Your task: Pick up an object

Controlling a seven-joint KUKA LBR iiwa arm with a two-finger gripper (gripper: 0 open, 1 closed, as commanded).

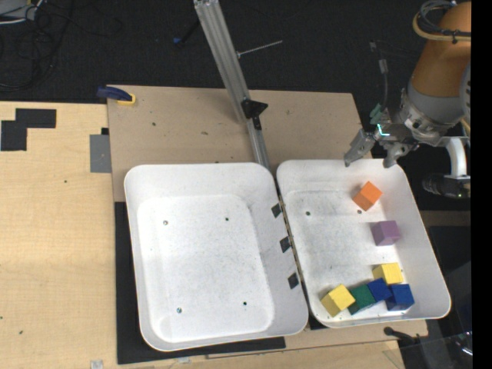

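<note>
Grey arm (440,75) raised, fingers (355,151) spread — above right bin (430,271)

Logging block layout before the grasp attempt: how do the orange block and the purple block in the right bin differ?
The orange block lies nearer the bin's far edge, closest to the hand; the purple block lies nearer the camera, toward the cluster of blocks at the bin's near end. The orange block sits turned cornerwise; the purple block sits squarer to the view. Both are small cubes standing alone in the right bin, touching nothing else.
</note>
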